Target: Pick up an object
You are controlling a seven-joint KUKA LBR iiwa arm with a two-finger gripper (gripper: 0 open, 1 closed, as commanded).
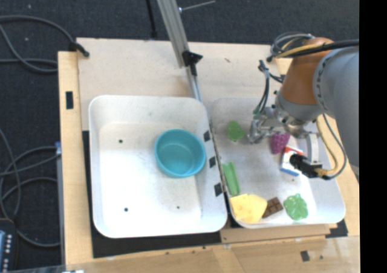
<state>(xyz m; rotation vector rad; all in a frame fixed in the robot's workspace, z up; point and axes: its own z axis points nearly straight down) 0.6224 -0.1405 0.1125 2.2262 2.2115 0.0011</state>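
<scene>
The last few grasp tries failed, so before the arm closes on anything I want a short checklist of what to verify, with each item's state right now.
1. Gripper over the right bin: ok.
2. Object between its fingers: cannot tell.
3. Nearest targets in sight, the small green piece and the purple object: ok.
4. Purple object free to grasp: not ok, it sits partly under the wrist.
5. Other items clear of the arm, namely the green stick, the yellow piece and the green leafy toy: ok.
6. Blue bowl in the left bin, away from the arm: ok.
</scene>
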